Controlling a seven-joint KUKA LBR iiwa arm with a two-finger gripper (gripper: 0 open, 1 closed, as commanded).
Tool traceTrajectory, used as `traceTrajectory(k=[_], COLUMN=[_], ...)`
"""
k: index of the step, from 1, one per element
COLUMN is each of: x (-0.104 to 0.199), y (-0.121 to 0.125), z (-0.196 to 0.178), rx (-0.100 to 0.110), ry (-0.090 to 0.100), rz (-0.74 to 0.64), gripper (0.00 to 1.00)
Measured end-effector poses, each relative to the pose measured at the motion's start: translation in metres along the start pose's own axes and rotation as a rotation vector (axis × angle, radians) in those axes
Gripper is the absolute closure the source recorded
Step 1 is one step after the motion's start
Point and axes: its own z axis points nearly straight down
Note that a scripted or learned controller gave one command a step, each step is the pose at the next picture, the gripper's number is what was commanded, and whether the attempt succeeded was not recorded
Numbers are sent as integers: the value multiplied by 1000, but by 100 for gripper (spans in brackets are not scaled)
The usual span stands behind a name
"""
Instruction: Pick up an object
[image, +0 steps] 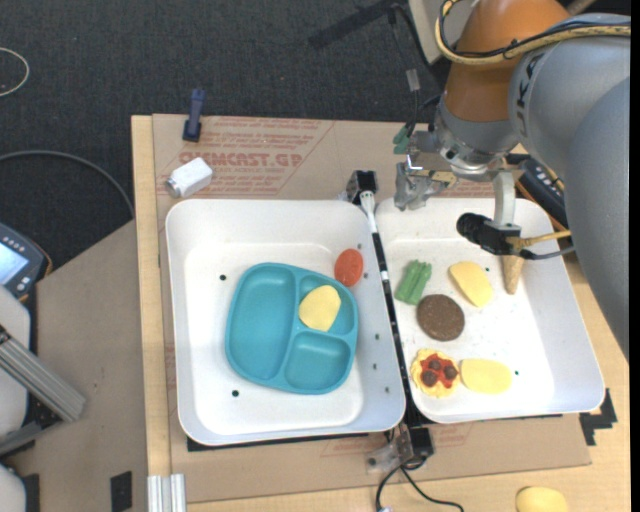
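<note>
Working from my screen, I start at the left bin (200, 300), where a teal divided tray (290, 328) sits in the middle with a pale yellow food piece (320, 308) in its compartment at two o'clock, and an orange-red piece (348, 266) lies on the bin floor just off the tray's two o'clock corner. Across the divider, the right bin (560, 350) holds the likelier targets: a green piece (412, 281) nearest the divider, a round brown patty (440, 316) just beside it at five o'clock, a small pizza-like piece (437, 371) near the front edge, a yellow wedge (471, 283), a yellow oval piece (486, 376), and a tan cone (512, 270) toward three o'clock. The gripper (412, 190) hovers over the bin's eleven o'clock corner, with nothing between its fingers; how wide they stand I cannot tell. I judge this the approach stage, nothing grasped yet. To do it well I would pick the green piece, as it lies closest below the gripper, centre over it, align the fingers across its narrow width, and descend straight, keeping clear of the divider and the patty.
</note>
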Motion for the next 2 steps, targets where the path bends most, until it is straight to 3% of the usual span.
traceTrajectory(k=[1,2], x=[-162,-151], y=[-3,0], z=[33,20], rx=[3,-3], ry=[-6,-2], rz=[13,0], gripper=[100,100])
